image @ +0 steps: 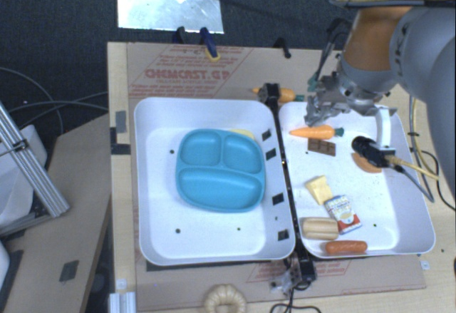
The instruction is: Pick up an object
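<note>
- Blue tray: left bin, well left of the pincer.
- Carrot: right bin, just below the pincer, lying flat, not lifted.
- Pincer: low over the carrot; grip state cannot be told.
- Task: pick apparently pending.

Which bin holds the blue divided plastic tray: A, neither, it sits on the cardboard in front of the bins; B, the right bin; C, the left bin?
C: the blue divided plastic tray lies flat inside the left white bin, across the divider from the toy carrot.
</note>
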{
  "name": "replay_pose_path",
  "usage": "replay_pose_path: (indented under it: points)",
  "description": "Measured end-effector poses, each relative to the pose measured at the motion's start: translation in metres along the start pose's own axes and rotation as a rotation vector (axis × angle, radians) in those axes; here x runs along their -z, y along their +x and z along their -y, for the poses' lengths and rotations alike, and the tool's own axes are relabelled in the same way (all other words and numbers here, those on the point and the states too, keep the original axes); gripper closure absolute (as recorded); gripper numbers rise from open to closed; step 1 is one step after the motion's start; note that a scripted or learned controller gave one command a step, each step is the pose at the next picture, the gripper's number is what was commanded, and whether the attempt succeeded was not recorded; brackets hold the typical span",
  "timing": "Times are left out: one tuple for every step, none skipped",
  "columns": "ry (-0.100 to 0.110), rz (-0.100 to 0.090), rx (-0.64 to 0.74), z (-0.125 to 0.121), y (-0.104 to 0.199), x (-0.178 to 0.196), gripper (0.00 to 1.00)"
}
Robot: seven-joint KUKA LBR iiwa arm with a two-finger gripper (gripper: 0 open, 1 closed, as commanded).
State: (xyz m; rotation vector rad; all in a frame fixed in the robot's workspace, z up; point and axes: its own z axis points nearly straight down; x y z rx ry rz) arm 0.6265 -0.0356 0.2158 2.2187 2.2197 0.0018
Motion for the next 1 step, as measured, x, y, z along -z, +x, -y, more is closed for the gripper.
replay_pose_path:
  points:
    - [0.0, -0.002, 0.004, 0.0018, 0.0013, 0.0193, 1.0]
